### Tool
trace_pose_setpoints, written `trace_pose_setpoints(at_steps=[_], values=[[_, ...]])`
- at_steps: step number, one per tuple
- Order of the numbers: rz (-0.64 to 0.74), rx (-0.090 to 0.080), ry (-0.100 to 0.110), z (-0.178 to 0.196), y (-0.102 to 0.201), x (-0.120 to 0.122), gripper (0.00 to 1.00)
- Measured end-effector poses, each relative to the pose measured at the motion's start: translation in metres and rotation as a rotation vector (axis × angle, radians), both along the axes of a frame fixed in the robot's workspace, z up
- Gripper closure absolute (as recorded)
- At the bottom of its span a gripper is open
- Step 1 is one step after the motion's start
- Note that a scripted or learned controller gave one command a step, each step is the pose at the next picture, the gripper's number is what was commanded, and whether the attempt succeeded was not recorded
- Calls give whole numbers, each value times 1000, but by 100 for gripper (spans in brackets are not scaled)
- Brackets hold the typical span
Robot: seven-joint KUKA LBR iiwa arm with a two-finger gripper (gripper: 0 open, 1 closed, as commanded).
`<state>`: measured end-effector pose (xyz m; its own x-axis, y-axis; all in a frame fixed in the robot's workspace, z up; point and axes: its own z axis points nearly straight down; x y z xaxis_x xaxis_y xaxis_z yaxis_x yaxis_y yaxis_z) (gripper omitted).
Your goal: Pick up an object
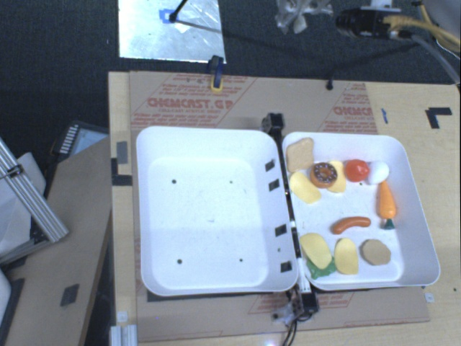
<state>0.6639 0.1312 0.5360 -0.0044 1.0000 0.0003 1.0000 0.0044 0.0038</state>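
Observation:
The right white bin (416, 222) holds several toy foods. A bread slice (300, 153), a chocolate donut (323, 174), a red tomato (356, 169) and a white egg (378, 171) lie along its far side. An orange carrot (387, 200) rests by the right wall and a sausage (351, 225) lies mid-bin. Yellow pieces (305, 188) (315, 249) (346, 256), a green leaf (322, 269) and a brown round piece (375, 251) fill the rest. My gripper (299, 11) hangs blurred at the top edge, far behind the bins and well apart from every object.
The left white bin (209, 207) adjoins the right one along a black hinge strip (284, 207). Both sit on a cardboard sheet (187, 99). A shiny metal plate (169, 20) lies at the back left, with a blue-yellow clamp (215, 74) in front of it. Cables (403, 27) run at the top right.

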Motion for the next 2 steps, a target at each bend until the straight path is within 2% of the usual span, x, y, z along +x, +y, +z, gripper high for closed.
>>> trace_pose_setpoints(at_steps=[2], values=[[-11, -3, 1, -1, -152, 4, 100]])
